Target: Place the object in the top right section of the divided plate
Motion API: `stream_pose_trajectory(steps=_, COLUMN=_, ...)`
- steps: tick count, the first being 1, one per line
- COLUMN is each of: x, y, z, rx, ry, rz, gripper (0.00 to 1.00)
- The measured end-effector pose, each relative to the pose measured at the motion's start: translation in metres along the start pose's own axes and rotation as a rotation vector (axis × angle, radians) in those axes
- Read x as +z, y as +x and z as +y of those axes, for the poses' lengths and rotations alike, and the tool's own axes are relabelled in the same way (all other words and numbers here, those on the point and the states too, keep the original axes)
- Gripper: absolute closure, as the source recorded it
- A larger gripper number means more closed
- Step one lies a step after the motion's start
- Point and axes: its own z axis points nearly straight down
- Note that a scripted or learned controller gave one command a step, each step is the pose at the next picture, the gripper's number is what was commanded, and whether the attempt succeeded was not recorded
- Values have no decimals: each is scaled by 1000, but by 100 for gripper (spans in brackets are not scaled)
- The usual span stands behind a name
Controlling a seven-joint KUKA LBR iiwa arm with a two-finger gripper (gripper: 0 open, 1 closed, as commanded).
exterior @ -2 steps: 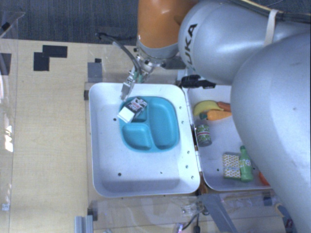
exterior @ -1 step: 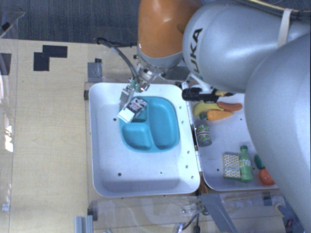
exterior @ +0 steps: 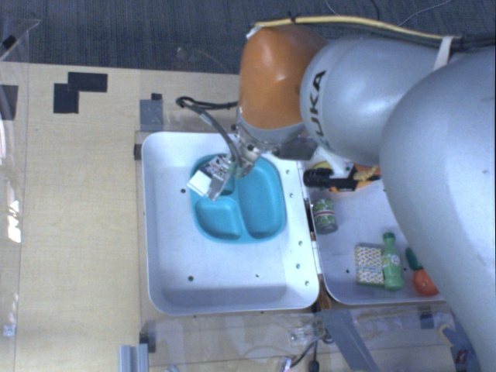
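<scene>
A blue divided plate [exterior: 252, 204] lies in the left white bin [exterior: 170, 231]. My gripper [exterior: 218, 175] hangs over the plate's upper left part, reaching in from the right under the orange band of the arm [exterior: 271, 76]. A small white piece [exterior: 200, 182] shows at the gripper's tip, over the plate's left edge. Whether it is held or is part of the gripper is unclear. The arm hides the plate's upper right part.
The right bin [exterior: 341, 281] holds a green can [exterior: 325, 215], a patterned box [exterior: 370, 263], a green bottle [exterior: 391, 260], a red-orange item [exterior: 423, 283] and an orange-and-black item [exterior: 341, 178]. A black cable [exterior: 203, 111] loops above the left bin.
</scene>
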Motion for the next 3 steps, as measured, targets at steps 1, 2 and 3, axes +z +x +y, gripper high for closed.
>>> stream_pose_trajectory(steps=1, x=1, y=-47, z=-2, rx=89, ry=-2, rz=-3, gripper=0)
stream_pose_trajectory(steps=2, x=68, y=-62, z=-15, rx=-5, ry=1, rz=4, gripper=0)
stream_pose_trajectory(steps=3, x=8, y=-51, z=5, rx=-33, ry=-4, rz=-3, gripper=0)
